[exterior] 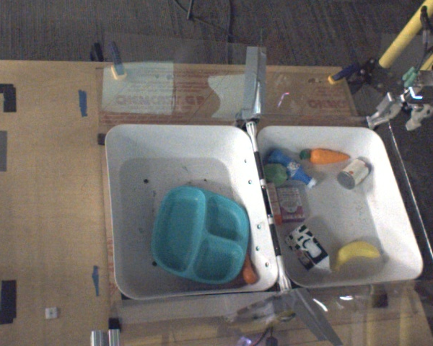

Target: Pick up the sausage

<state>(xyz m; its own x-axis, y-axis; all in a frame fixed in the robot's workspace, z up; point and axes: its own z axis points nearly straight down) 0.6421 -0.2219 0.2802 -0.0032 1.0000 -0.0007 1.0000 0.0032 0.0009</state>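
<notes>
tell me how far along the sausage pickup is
Done: nothing yet. The likely sausage, a small orange piece, lies in the left bin against the plate. In hand: no approach; the gripper sits beyond the right bin's far corner. Left: reach over, grasp, lift.
</notes>
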